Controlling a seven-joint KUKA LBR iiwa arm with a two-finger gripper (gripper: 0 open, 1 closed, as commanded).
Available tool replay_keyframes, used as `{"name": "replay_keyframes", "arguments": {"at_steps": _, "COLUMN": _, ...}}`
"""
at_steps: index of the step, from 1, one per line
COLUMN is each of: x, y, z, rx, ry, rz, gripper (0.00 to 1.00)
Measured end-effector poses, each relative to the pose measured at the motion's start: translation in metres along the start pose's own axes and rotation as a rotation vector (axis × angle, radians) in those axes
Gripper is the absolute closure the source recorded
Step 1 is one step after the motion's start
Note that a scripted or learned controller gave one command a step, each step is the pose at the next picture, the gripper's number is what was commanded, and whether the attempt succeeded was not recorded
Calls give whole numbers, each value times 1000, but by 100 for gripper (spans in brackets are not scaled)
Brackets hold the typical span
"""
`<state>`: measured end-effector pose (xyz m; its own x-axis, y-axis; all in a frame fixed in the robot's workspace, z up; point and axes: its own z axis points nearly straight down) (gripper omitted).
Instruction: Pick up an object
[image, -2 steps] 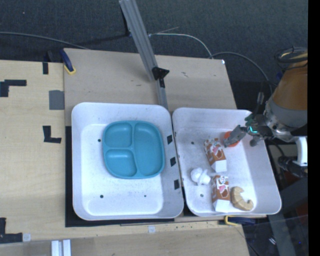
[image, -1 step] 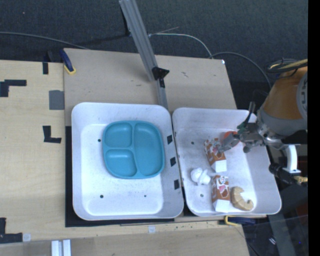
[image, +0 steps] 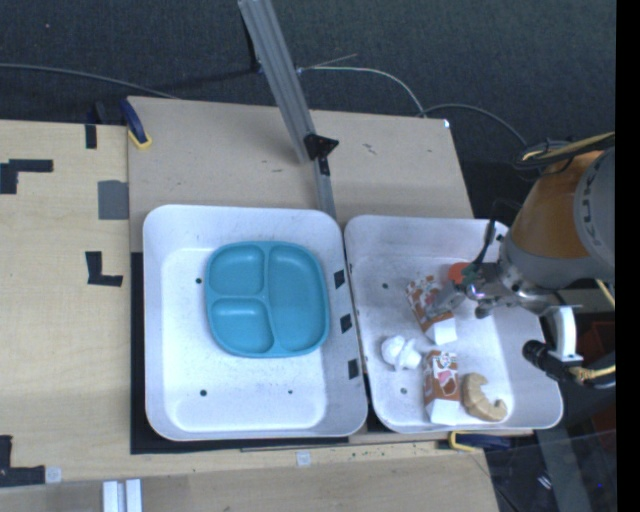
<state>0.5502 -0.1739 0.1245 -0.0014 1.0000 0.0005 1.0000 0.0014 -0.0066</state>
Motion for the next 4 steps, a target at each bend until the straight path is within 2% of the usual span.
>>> {"name": "replay_keyframes", "arguments": {"at_steps": 1, "x": 0, "y": 0, "z": 37, "rx": -6, "ry": -2, "rz": 0, "gripper": 0}}
{"name": "replay_keyframes", "arguments": {"at_steps": 2, "x": 1, "y": 0, "z": 26, "rx": -5, "ry": -1, "rz": -1, "gripper": 100}}
{"name": "replay_keyframes", "arguments": {"at_steps": 4, "x": -7, "y": 1, "z": -89, "rx": -12, "ry": -2, "rz": -1, "gripper": 100}}
